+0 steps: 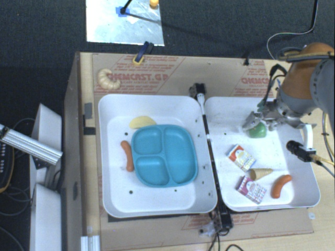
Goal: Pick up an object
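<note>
Camera view: gripper (257, 120) at twelve o'clock in right bin (309, 192) — over green object (257, 130); grip state impossible to tell; sausage (281, 185) at five o'clock.

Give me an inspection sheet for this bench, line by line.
Surface: cardboard-topped bench bearing left bin and right bin.
Job's things: right bin holds green object, two small cartons, cone, sausage.
Clutter: left bin holds blue divided plate, another sausage, yellow piece.
Gripper: gripper over the green object; grasp not discernible.
Cables: black cable beyond the bench.
Surroundings: dark floor, reflective sheet.
</note>
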Controlling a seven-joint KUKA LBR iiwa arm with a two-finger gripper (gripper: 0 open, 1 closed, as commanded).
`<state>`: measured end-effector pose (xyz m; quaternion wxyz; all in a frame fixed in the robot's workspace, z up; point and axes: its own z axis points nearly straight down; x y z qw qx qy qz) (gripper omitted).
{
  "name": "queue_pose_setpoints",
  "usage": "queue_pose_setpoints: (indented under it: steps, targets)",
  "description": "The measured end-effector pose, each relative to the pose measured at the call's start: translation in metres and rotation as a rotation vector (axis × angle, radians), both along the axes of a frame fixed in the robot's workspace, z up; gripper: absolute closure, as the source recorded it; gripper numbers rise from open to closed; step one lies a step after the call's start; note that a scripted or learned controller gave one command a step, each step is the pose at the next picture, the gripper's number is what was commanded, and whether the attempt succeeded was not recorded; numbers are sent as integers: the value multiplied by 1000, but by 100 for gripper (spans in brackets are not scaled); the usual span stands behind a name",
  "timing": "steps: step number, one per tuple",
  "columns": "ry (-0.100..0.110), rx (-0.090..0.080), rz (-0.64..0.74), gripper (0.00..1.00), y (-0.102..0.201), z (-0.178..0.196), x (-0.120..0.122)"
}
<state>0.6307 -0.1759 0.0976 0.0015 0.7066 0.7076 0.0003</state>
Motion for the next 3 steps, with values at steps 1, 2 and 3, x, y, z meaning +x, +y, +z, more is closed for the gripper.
queue_pose_setpoints:
  steps: [1, 2, 3]
  targets:
    - [0, 1, 0, 0, -20, -13, 12]
    - [-4, 0, 1, 100, -20, -1, 14]
    - [-4, 0, 1, 0, -20, -2, 14]
